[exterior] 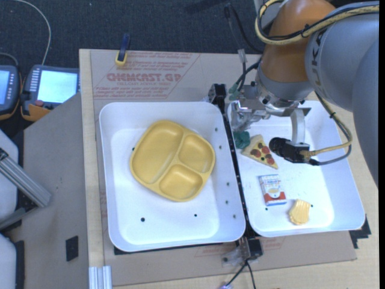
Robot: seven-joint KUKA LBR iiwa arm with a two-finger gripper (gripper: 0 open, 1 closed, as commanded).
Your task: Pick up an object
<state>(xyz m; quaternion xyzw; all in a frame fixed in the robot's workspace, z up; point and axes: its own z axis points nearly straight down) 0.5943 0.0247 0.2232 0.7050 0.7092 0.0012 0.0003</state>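
My gripper (pixel 243 124) hangs over the back left corner of the right bin (pixel 337 221), close to the wall between the bins. Just below it a small green thing (pixel 242 139) lies against that wall, partly hidden by the gripper. A toy pizza slice (pixel 259 151) lies right beside the green thing. Further forward are a small red, white and blue carton (pixel 272 189) and a pale yellow crinkled piece (pixel 299 212).
A yellow divided plate (pixel 173 159) lies in the middle of the left bin (pixel 120 209). The grey arm with its orange band (pixel 295 35) reaches in from the upper right, above the back of the right bin.
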